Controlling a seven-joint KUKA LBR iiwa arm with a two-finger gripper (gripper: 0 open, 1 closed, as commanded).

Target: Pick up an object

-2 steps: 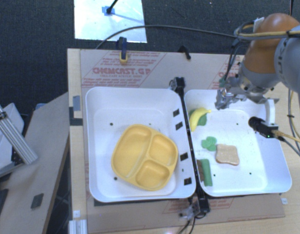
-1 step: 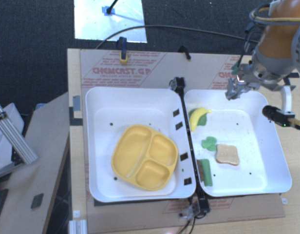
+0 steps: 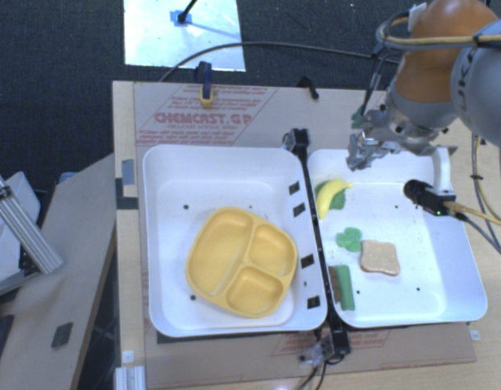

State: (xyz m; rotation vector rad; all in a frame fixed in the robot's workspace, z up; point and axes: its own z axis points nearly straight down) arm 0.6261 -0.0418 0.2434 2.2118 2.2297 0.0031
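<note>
In the right bin (image 3: 446, 299) lie a yellow banana (image 3: 331, 193) over a green piece at the upper left, a small green leafy piece (image 3: 349, 237), a slice of toast (image 3: 380, 257) and a green stick (image 3: 342, 287) by the left wall. My gripper (image 3: 359, 158) hangs over the bin's far left corner, just above and right of the banana, with nothing visible between its fingers.
The left bin (image 3: 169, 185) holds a yellow three-compartment tray (image 3: 241, 261). A black divider strip (image 3: 309, 234) with clips runs between the bins. A black fitting with cable (image 3: 425, 195) sits at the right bin's far right. My arm (image 3: 437, 63) looms over the back right.
</note>
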